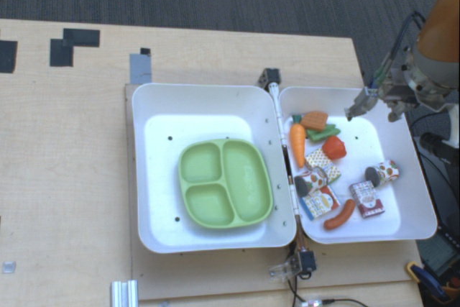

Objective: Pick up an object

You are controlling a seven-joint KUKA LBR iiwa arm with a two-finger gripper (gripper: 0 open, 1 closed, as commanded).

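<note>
- Objects to be picked lie in the right bin [424, 223]: a carrot [297, 144], a red tomato [333, 148], a green pod [324, 132] under a brown biscuit-like piece [315, 119], a sausage [339, 216], several small printed cartons [318, 202], and a dark lump [373, 174] beside a small patterned packet [388, 170].
- Camera view, left bin [144, 154]: holds a green divided plate [226, 183], lying flat with three compartments, nothing in them.
- Camera view, arm: the gripper [374, 103] hangs over the upper right corner of the right bin, above its rim, well apart from the cluster of food items. Two finger-like prongs point down and leftward, spread apart, with nothing seen between them.
- Step in hand, as judged: approach; no object is yet grasped and none appears lifted off the bin floor.
- Next move, as judged: choose one item, travel left and down over it, and descend with the fingers straddling it. The tomato and the dark lump stand somewhat free of neighbours; the cartons lie crowded and touching, so a grasp there risks catching two at once.
</note>
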